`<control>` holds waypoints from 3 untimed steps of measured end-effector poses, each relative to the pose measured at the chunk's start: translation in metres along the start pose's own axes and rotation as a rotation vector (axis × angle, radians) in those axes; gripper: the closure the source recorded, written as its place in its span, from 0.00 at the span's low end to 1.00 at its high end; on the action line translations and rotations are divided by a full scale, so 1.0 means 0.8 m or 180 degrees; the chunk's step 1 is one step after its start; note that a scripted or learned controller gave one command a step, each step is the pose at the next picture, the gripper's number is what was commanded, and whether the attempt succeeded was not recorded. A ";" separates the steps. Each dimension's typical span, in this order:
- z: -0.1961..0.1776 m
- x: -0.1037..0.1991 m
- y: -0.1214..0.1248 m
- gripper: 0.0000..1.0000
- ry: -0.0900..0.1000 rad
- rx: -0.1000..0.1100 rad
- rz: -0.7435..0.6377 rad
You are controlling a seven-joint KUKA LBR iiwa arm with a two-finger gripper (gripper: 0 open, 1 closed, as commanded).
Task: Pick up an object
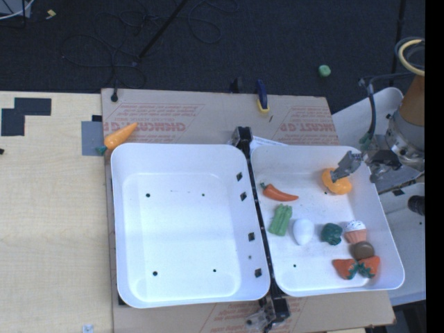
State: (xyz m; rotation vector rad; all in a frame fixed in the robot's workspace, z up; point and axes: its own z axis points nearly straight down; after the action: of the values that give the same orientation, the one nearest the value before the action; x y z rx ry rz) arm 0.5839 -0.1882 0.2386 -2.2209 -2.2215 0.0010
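Dark carpet with loose cables lies behind the desk point(55, 207) and its two white bins. At the right bin's point(305, 159) far right corner the pincer point(345, 168) hovers over an orange toy point(336, 183), fingers apart, one tip touching it. That toy sits directly beneath, slightly toward the bin's middle; nothing is gripped.

Toys point(305, 231) in right bin point(388, 283); carrot point(119, 136) behind left bin point(128, 283)

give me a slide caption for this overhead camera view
Arm's pincer poised at a yellow toy in the right bin, beside toy foods.
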 end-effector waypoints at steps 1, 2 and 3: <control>0.168 0.091 0.053 0.00 0.0016 0.0028 -0.0021; 0.180 0.120 0.080 0.00 -0.0059 -0.0046 0.0005; 0.183 0.107 0.007 0.00 -0.0036 -0.0030 0.0027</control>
State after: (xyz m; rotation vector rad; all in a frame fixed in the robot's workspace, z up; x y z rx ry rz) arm 0.5893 -0.1028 0.0919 -2.2408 -2.2226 0.0031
